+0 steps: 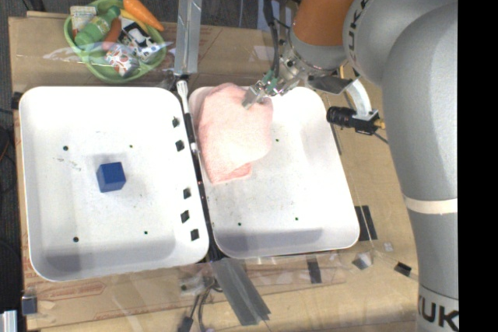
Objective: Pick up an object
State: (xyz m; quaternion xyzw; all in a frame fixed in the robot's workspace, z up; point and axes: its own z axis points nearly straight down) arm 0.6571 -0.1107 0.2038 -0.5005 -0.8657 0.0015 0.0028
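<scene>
Bins sit side by side on the surface (354, 167). Left bin (47, 167) holds a small blue cube (111, 176), left of its middle. Right bin (311, 198) holds a crumpled pink cloth (229, 136) in its far left part. The gripper (261, 92) is at the cloth's far edge; whether the jaws grip it, I cannot tell. Beyond the left bin stands a green bowl (105, 72) heaped with toy food.

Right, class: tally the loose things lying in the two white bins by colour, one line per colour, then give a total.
Blue: 1, the cube in the left bin
Pink: 1, the cloth in the right bin
Total: 2
</scene>
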